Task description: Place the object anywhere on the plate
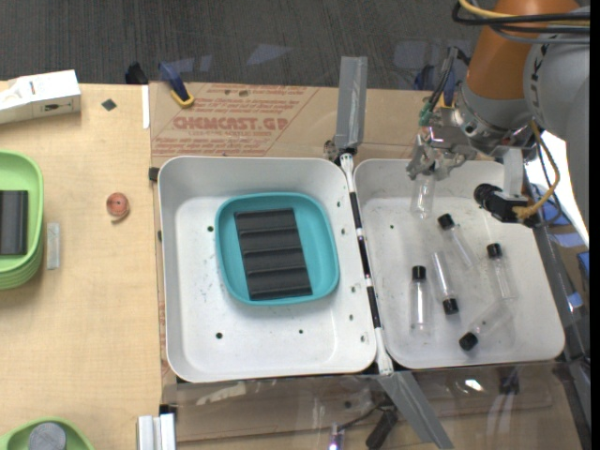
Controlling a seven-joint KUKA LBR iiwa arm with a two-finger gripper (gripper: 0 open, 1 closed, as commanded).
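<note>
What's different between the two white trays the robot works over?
The left bin holds one teal plate with a dark ribbed block on it; the right bin holds several clear, black-capped tubes scattered at angles. The gripper hangs over the right bin's far edge, not the left. Both are shallow, white and rounded.

A square teal plate (pixel 277 247) with a dark ribbed insert lies flat in the left bin. Clear black-capped vials (pixel 418 298) lie scattered in the right bin.

Bright, even overhead light; soft shadows, mild glare on white bins (pixel 187 345).
</note>
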